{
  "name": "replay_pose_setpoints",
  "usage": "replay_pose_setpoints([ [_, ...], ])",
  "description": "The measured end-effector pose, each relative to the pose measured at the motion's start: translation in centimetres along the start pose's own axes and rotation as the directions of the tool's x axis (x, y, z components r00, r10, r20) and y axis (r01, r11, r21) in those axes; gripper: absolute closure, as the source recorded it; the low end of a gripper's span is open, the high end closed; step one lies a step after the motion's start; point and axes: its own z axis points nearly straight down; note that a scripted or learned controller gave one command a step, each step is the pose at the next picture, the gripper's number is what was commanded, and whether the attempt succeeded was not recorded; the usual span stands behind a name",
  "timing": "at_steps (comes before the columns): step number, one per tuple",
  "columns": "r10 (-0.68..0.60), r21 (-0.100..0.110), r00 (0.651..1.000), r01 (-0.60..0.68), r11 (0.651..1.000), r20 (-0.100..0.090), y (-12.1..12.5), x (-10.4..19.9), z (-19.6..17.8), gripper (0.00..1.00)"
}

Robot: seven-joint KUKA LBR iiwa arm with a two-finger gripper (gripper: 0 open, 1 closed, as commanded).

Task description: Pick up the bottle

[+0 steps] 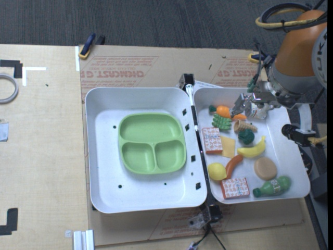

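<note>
Hand [248,107] hangs low over the far end of the right bin [296,184], above the orange and other toy food; whether it is wide or narrow I cannot tell. From the left: the left bin [99,155] holds a green divided plate [152,142]. The green bottle [271,187] lies on its side at the right bin's near corner, well apart from the hand, probably just scattered there.

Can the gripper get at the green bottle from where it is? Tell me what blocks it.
Probably yes. The green bottle lies on its side in the near right corner of the right bin, top exposed, with only the tan round piece and red box nearby. The gripper hovers at the bin's far end.
</note>
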Motion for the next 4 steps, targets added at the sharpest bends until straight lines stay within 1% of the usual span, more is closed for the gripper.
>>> replay_pose_setpoints([
  [1,0.000,0.000,1.000,0.000,1.000,0.001,0.0,0.0,-1.0,1.00],
  [2,-0.046,0.000,0.999,0.046,0.999,0.000,-5.5,6.3,1.5,1.00],
  [3,-0.156,0.001,0.988,0.156,0.988,0.000,-11.5,9.0,-2.9,1.00],
  [4,-0.364,0.001,0.931,0.364,0.931,0.000,-12.0,16.2,1.5,1.00],
])
